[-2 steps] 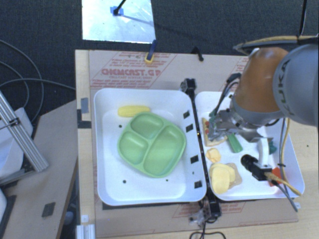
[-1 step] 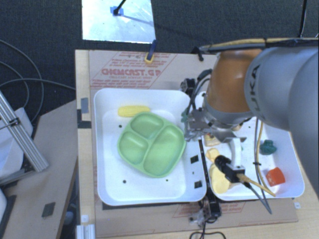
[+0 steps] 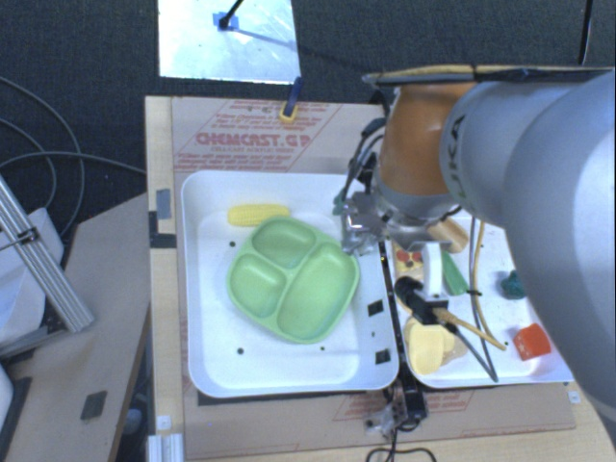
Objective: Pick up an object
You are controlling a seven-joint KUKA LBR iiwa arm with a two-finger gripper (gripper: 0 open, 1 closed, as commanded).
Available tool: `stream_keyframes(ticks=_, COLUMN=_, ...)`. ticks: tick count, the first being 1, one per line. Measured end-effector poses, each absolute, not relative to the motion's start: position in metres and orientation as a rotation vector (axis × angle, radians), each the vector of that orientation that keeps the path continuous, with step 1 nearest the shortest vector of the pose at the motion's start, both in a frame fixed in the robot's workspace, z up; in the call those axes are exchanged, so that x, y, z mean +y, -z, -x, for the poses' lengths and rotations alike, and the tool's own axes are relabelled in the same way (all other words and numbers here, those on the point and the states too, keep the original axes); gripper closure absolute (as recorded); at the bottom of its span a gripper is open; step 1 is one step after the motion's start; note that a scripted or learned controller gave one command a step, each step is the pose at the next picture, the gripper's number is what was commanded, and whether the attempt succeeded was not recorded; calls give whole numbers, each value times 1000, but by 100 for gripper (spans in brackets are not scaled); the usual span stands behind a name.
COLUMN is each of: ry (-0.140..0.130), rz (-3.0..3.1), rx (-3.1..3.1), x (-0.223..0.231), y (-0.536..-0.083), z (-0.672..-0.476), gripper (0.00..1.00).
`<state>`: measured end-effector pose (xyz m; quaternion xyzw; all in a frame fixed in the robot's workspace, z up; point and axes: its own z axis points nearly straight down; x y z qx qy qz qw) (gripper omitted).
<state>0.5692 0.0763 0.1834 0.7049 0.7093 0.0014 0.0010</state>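
A green divided plate [image 3: 294, 279] lies in the left bin [image 3: 217, 359], with a yellow corn cob [image 3: 258, 216] just behind it. My gripper [image 3: 354, 229] hangs under the orange-banded wrist, over the left bin's right edge and close to the plate's far right corner. The arm's bulk hides its tips. In the right bin [image 3: 500, 373] lie a yellow soft piece [image 3: 428, 346], a red block [image 3: 530, 341], a teal piece [image 3: 511, 284], a green stick [image 3: 452, 273] and a tan piece [image 3: 450, 234].
The divider between the bins [image 3: 392, 306] runs right beneath the wrist. A cardboard sheet [image 3: 260, 138] lies under the bins. A shiny foil square [image 3: 229, 27] sits at the back, and a metal frame [image 3: 38, 268] stands at the left.
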Motion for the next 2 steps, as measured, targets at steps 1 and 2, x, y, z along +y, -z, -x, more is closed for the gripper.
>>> stream_keyframes(ticks=1, ry=-7, rz=-2219, rx=2216, x=30, y=-185, z=-629, gripper=100)
stream_keyframes(ticks=2, ry=-12, rz=-2208, rx=2230, x=92, y=-233, z=-644, gripper=100)
